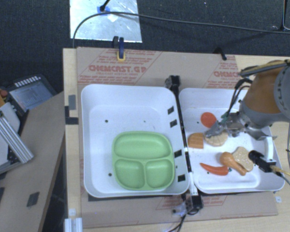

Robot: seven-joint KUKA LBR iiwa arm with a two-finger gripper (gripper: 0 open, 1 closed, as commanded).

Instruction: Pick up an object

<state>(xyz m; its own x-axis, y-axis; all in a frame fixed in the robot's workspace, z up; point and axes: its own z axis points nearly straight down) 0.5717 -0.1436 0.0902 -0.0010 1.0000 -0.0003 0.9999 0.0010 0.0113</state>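
Gripper low over beige round piece, right bin; finger state unclear. Descend centred, avoid tomato.

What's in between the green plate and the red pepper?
In the camera view, the black divider clips where both bins' walls meet lie between the green plate and the red pepper.

Grey arm w/ orange band, black cables, metallic end effector.
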